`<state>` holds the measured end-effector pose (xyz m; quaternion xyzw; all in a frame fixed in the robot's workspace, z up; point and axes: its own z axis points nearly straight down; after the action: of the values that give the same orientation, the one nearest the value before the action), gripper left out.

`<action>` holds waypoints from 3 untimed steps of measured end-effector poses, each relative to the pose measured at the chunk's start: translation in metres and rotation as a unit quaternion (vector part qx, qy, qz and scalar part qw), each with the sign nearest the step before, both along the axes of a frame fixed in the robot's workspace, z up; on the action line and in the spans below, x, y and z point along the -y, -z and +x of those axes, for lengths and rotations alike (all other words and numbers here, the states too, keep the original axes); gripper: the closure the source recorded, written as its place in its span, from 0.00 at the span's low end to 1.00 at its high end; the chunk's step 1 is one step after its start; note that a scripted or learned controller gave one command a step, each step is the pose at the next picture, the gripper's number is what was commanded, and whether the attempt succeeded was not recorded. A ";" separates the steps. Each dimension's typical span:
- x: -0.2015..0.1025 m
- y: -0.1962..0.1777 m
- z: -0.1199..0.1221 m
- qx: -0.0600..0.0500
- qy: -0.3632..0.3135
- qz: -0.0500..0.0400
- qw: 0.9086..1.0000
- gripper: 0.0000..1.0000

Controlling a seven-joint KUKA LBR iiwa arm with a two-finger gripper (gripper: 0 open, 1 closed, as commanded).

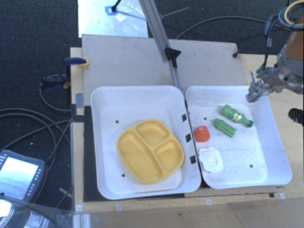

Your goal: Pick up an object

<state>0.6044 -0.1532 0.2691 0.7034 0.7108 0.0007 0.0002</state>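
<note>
Nearest the camera, the left bin (142, 99) holds a yellow divided plate (149, 150), three compartments, lying flat toward the bin's 6 o'clock edge. Just beside it, the right bin (273, 146) carries four things. A white fried-egg toy (211, 159) lies at about 7 o'clock of that bin's floor; an orange-red cup (202, 133) sits just beyond it, at 9 o'clock. A dark green pickle-shaped piece (223, 127) lies near the middle, and a green bottle (236, 116) with a pale label lies on its side at about 12 o'clock, just beside the pickle.

My gripper (254, 92) hangs over the far rim of the right bin, at about 1 o'clock from the bottle and apart from it. Nothing is between my fingers; I cannot tell whether they are spread or closed.

The bins rest on a pale wooden bench (156, 61). A grey pole (156, 23) slants across its far part. Dark carpet (33, 27) and black cables (28, 122) lie at 9 o'clock, with a lit handheld screen (16, 172) at 7 o'clock.
</note>
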 end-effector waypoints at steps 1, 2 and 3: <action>-0.052 -0.006 0.010 0.001 0.000 0.000 1.000 1.00; -0.112 0.008 0.025 0.000 -0.001 0.000 1.000 1.00; -0.161 0.004 0.039 0.001 0.000 0.001 1.000 1.00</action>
<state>0.6434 0.0077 0.2654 0.7031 0.7111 0.0020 0.0005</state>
